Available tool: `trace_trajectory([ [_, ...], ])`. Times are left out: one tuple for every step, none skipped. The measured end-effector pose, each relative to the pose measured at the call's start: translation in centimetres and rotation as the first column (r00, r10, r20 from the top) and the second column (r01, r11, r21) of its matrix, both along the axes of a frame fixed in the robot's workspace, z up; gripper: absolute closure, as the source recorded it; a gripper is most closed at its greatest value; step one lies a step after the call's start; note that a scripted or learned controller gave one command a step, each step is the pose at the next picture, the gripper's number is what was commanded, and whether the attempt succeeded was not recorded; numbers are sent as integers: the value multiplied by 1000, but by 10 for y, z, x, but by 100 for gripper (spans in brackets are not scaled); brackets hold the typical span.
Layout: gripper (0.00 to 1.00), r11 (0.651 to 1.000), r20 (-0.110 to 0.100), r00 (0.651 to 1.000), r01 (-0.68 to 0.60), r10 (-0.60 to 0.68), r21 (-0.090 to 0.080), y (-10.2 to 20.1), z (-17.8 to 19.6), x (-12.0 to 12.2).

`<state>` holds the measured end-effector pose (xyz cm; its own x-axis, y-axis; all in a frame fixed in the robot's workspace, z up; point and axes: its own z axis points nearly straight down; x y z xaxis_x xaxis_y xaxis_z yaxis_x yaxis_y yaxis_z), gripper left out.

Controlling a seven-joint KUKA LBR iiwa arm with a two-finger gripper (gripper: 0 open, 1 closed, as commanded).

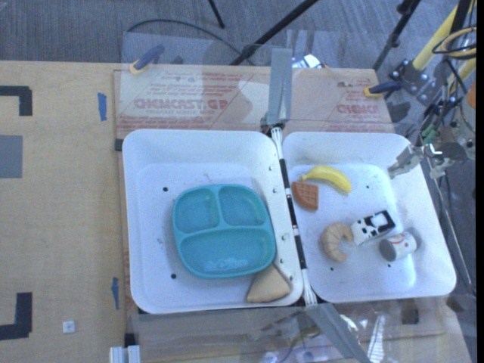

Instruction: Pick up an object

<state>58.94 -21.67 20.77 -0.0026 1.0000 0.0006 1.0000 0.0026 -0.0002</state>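
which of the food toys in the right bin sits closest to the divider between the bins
The brown waffle piece, nearly touching the divider. The banana and croissant lie further into the right bin.

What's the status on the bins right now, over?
Gripper at right bin's far right edge, holding nothing seen. Banana, waffle, croissant, cow toy, cup lie untouched. Left bin: teal plate, wedge.

I see the divided plate [224, 231] in the left bin [144, 153], a wedge [268, 286] at its near corner; right bin [431, 274] holds banana [327, 177], waffle [306, 195], croissant [335, 240], cow [373, 228] and cup [397, 246].
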Motion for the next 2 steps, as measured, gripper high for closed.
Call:
trace_trajectory([
  [0, 982, 0, 982, -190, 190, 0, 48, -89, 18],
  [0, 951, 6, 951, -309, 309, -4, 71, -121, 61],
])
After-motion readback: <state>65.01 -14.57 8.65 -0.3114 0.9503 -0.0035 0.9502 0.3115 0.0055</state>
